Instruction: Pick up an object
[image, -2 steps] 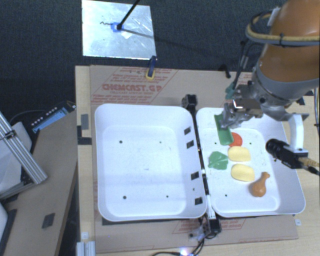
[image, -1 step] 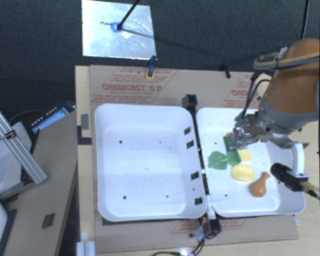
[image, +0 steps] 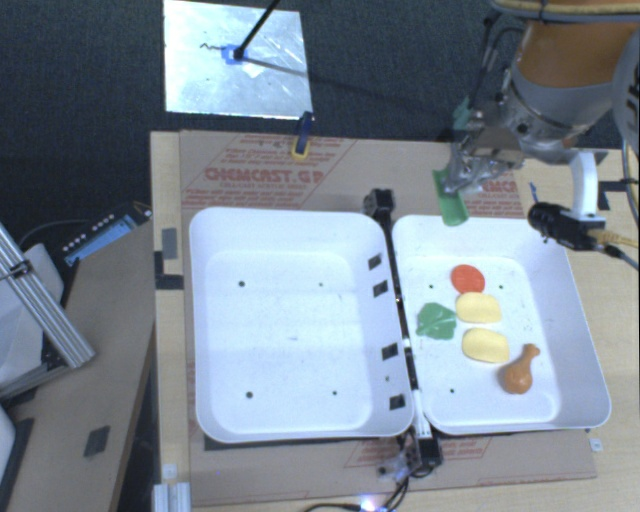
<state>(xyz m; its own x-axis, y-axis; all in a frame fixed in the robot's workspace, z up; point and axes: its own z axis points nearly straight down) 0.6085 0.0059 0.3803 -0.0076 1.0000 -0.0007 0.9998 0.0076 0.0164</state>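
From above and at a slant, the counter (image: 170, 330) carries two shallow white bins side by side on a brown cardboard sheet (image: 260, 170). The left bin (image: 215, 225) has nothing to lift out of it. The right bin (image: 560, 300) holds five small things clustered near its middle: an orange-red round piece (image: 467, 278), two yellow lumps (image: 478, 308) (image: 485, 345) below it, a green leaf-shaped piece (image: 436, 320) to their left, and a brown drumstick shape (image: 519, 372) nearest the front edge. The yellow lumps touch or nearly touch; the leaf lies just beside them.

The arm (image: 565, 60) hangs over the far rim of the right bin, and the claw (image: 462, 185) sits above that rim, well apart from the cluster. A green piece (image: 453, 205) shows just at its tip, seemingly pinched between the fingers, though the angle leaves some doubt.

These look like toy food: light, probably smooth plastic or rubber, so likely a little slippery but not fragile. The rounded yellow lumps could roll out of a pinch; gripping across their narrow width seems safest. The drumstick offers a slim neck to close on. The flat leaf would be hardest to get under.

The cardboard bears red printing that reads "CHEMCAST GP", repeated and partly hidden near the claw.
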